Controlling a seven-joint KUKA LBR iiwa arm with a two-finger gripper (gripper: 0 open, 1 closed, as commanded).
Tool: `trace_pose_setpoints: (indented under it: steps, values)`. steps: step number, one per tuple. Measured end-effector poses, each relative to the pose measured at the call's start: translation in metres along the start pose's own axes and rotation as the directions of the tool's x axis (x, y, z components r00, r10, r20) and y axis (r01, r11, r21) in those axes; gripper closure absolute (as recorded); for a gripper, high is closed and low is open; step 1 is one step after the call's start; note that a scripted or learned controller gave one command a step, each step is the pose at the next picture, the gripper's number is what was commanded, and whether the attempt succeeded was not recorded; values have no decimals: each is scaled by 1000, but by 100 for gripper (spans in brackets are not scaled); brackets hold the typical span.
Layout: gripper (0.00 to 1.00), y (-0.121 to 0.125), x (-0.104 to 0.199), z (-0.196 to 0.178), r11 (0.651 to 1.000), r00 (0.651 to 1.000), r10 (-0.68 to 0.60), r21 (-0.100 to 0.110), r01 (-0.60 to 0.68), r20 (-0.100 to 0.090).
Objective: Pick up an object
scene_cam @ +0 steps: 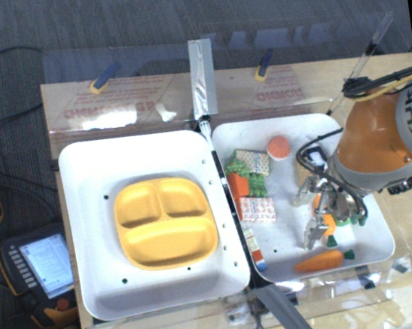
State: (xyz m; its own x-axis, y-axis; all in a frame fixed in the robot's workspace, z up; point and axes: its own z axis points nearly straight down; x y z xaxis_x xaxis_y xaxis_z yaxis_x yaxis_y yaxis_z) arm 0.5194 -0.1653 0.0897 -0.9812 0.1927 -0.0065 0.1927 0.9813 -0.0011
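My gripper [316, 214] hangs low in the right part of the right bin [370, 247], under the arm's orange band [370, 141]. Small orange and green pieces [341, 218] lie right beside and under it; I cannot make out whether any is held. A carrot [322, 261] lies just in front of it, by the bin's near wall. Further left are a red-and-white patterned box [257, 209], an orange block [239, 185], a green-patterned box [248, 162] and a round orange-red lid [279, 146].
The left bin [91, 214] holds a yellow divided plate [165, 220]. A marker [253, 249] lies along the right bin's left wall. Cables and a tablet [41, 263] sit off the bench to the left.
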Motion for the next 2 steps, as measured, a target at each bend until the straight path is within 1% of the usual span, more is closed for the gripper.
trace_pose_setpoints:
  steps: [1, 2]
  values:
    - [100, 0, -3, -11, 1000, 1000, -1, 4, 1, 9]
    - [0, 0, -3, -11, 1000, 1000, -2, 4, 2, 9]
